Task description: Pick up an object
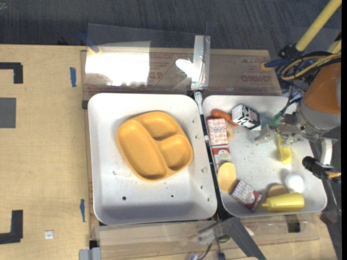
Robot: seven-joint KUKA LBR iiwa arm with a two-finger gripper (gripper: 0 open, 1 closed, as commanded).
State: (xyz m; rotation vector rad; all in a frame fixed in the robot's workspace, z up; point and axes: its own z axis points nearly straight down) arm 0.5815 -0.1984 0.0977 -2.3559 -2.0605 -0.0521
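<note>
Reaching in from the right, the grey arm with its orange band hangs over the far right part of the right bin. Its hand sits low over the bin floor, but the metal parts blur together there and I cannot tell how it stands or whether anything is in it.

Just below the hand lies a small pale yellow piece, upright in the view and narrow, touching or nearly touching the hand's tip; which one is not clear. Along the bin's left wall stand a red-and-white carton and, below it, a smaller red-and-white packet. An orange, carrot-like piece lies at the carton's top, and beside it a black-and-white box is tilted. Lower down are a pale yellow oval, a dark red patterned packet, a brown round piece, a white ball and a yellow mustard-style bottle lying on its side along the near rim.

In the left bin rests a yellow three-part plate, roughly central. Both bins sit on the counter.
</note>
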